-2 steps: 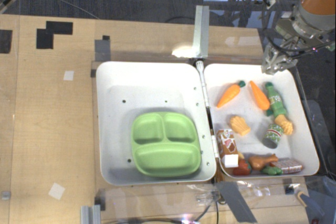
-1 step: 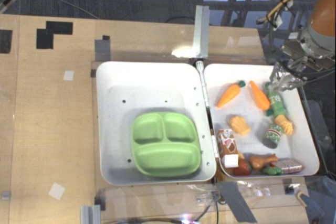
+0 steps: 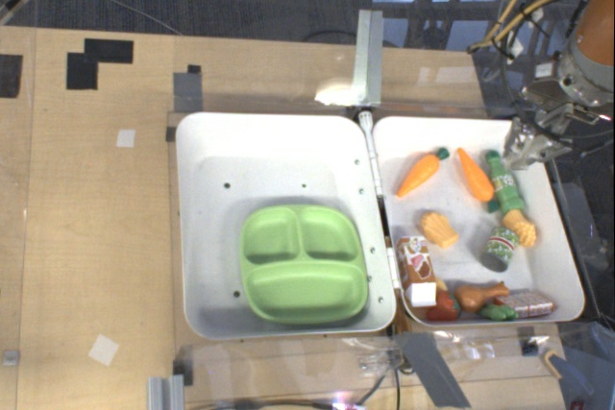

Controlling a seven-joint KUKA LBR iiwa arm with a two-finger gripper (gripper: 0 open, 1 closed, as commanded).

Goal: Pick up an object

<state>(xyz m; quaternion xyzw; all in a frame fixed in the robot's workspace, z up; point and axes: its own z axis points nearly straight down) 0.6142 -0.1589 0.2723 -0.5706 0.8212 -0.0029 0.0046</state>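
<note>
We see the gripper (image 3: pixel 524 147) above the far right corner of the right bin (image 3: pixel 567 250), just beside a green bottle (image 3: pixel 504 181) lying inside. We cannot tell how its jaws stand.

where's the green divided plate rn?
The green divided plate lies in the left bin, toward its near edge, across the divider from the right bin with the toy food.
</note>
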